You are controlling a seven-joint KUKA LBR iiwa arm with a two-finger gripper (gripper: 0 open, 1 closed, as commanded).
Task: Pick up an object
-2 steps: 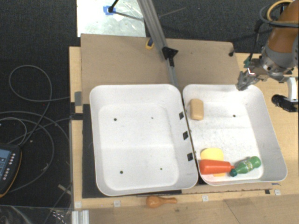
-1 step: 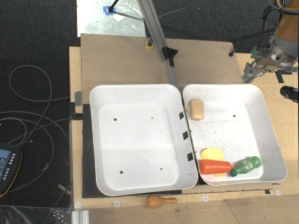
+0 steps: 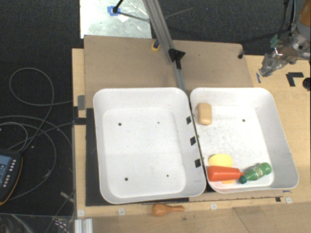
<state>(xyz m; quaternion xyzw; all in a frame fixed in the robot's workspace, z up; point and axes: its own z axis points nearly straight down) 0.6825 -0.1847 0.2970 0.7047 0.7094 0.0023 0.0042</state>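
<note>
Tool [image 3: 268, 68] high at right, angled down

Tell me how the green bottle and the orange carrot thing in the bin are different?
The green bottle is smaller and lies tilted, cap toward the carrot; the orange carrot is longer and lies nearly level. The bottle sits nearer the right bin's right wall; the carrot sits nearer the divider, below a yellow item. Both lie on their sides along the bin's near edge, ends meeting.

no readable text, labels, brands or numbers on anything in view
</note>
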